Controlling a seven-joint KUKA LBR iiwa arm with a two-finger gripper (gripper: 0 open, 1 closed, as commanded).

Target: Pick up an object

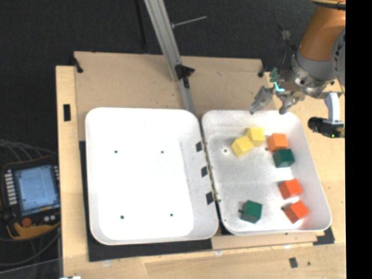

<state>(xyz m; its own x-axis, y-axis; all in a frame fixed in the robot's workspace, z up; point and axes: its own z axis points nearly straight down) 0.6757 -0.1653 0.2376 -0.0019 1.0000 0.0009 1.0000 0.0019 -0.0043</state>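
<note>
Resting on a wooden bench (116, 80) over dark floor, two white bins — left bin (142, 173), right bin (261, 185). The gripper (272, 102) hangs above the right bin's far rim — fingers spread apart, holding nothing.

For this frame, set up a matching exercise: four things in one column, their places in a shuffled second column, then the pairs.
Things:
1. end effector
2. two yellow blocks
3. lone green block
4. left bin

Places:
A. near edge of the right bin
B. above the right bin's far rim
C. touching each other, far part of the right bin
D. beside the right bin

Pairs: 1-B, 2-C, 3-A, 4-D
</note>
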